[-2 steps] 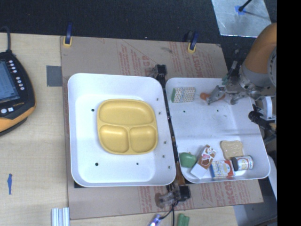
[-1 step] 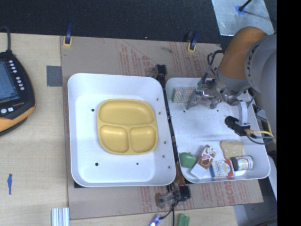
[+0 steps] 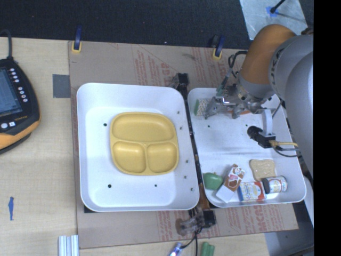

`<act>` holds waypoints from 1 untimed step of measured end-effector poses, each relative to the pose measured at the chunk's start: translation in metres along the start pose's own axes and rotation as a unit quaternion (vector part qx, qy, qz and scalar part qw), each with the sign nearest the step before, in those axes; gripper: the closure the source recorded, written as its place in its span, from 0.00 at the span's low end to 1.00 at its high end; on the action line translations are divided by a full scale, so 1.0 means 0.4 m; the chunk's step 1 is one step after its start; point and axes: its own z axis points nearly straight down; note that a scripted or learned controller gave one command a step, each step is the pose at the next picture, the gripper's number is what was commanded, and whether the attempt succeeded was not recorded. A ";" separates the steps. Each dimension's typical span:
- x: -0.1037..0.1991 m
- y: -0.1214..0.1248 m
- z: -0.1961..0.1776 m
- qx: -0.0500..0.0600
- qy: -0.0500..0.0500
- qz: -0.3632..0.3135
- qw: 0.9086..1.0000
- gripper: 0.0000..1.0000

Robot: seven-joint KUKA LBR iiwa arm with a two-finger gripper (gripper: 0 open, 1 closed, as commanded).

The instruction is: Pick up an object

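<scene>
Nearest the camera, along the front edge of the right bin [image 3: 229,143], a cluster of small items lies close together: a green rounded piece [image 3: 212,181] in the front left corner, a small brown-and-white carton [image 3: 233,177] just beside it, a flat white carton with red and blue print [image 3: 250,192] lying on its side, and a can [image 3: 275,185] on its side at the right end. A slice of toast [image 3: 262,168] lies just behind the can. None of these is lifted or gripped.

Farther back in that bin, the end effector [image 3: 226,104] hangs low over the far left corner, the grey arm with its orange band [image 3: 266,47] reaching in from the right. Whether it is spread or pressed together cannot be told from this angle, and nothing can be seen in its grasp. A small green-and-white packet [image 3: 201,107] lies just to its left, against the bin's wall.

The left bin [image 3: 85,143] holds a yellow divided plate [image 3: 144,143], flat and roughly centred. Both bins sit on a brown cardboard sheet [image 3: 133,63], held at its far edge by two blue clamps [image 3: 77,39]. On the tabletop [image 3: 37,185] at far left rests a control pendant [image 3: 16,108] with an orange rim.
</scene>
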 end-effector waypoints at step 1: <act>-0.003 0.000 0.000 0.000 0.000 0.001 1.000 0.00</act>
